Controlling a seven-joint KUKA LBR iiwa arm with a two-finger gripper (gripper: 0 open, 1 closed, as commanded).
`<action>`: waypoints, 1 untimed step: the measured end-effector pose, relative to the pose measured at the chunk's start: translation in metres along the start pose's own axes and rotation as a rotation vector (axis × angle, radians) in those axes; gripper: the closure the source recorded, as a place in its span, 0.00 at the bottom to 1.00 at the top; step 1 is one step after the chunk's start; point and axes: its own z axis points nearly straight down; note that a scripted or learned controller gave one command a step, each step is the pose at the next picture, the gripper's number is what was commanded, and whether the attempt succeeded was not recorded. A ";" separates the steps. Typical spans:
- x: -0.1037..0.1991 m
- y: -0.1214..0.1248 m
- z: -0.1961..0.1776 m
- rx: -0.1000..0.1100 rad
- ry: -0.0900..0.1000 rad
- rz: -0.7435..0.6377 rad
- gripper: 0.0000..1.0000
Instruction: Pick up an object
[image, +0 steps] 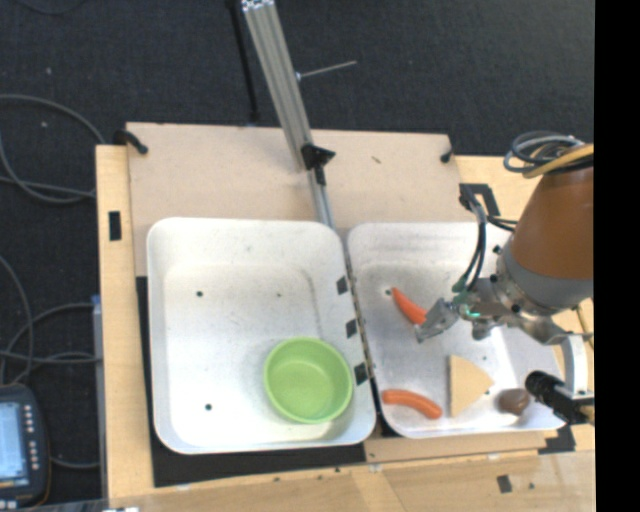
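Camera view puts the tool (436, 322) low inside the right-hand shallow white plastic bin (420, 245), hanging from the grey arm with its orange band (558, 225). We cannot tell how the tool is set, so we claim no grasp. Its tip sits just beside the small orange carrot-like piece (406, 304), which lies up and to the left of it, close enough that we judge this piece to be the pick target. Whether they touch, we cannot say.

Below the tool, near the bin's front wall, lies a longer orange sausage-shaped piece (411, 402). Below and to the right rests a pale yellow wedge shaped like cheese (466, 384), and further right a small dark brown rounded lump (514, 402). These three lie apart from one another, which leaves room for a descent on any of them.

Well to the tool's left, across the bin walls, a lime-green plastic bowl (308, 379) stands upright in the left-hand white bin (200, 260). Both bins rest on the tan counter (220, 170).
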 end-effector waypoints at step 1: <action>-0.009 -0.001 0.060 0.008 -0.002 0.003 0.00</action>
